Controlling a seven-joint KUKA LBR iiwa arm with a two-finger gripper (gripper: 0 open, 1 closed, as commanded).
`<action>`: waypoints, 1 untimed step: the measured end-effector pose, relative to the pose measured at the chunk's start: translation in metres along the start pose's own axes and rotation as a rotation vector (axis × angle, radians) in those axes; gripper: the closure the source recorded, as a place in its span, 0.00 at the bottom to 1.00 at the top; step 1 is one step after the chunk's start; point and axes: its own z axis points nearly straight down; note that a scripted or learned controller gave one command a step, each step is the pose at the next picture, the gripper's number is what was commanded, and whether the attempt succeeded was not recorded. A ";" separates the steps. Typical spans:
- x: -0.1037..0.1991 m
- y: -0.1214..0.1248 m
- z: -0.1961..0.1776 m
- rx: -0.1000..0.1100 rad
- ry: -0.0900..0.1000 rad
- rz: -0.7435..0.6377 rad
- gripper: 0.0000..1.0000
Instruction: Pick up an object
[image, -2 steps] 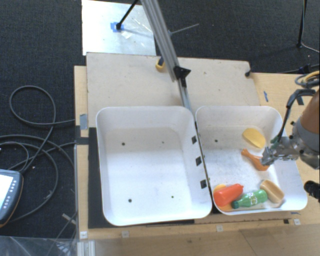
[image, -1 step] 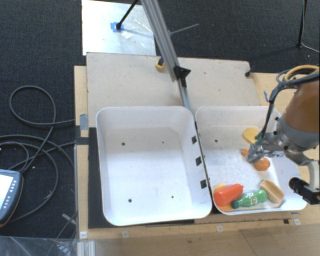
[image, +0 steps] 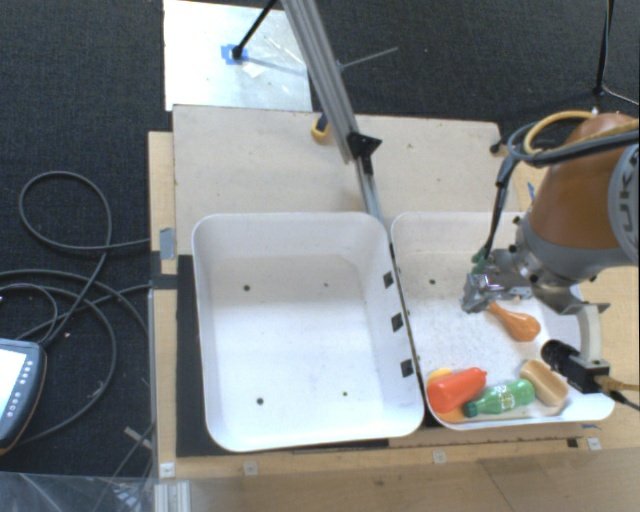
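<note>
We're looking down on the right bin (image: 440, 240), where the gripper (image: 484, 291) hangs low over the white floor, and at this slant we cannot tell how it is set. Just beside it, on the side toward the near rim, lies an orange pear-shaped toy (image: 514, 321), its long axis slanting: narrow neck up toward the gripper, fat end pointing away toward the bin's near right corner. The neck sits right at the gripper, though we can't say whether they touch. Farther off along the near rim we've got a little cluster: a red and orange pepper-like toy (image: 457, 385), a green bottle (image: 499, 398) lying on its side with a white label we cannot read, and a tan hot-dog bun toy (image: 545, 383) at the right end. Beyond the divider sits the left bin (image: 215, 300).
</note>
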 end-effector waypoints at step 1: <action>0.046 0.004 -0.003 0.001 0.000 0.001 1.00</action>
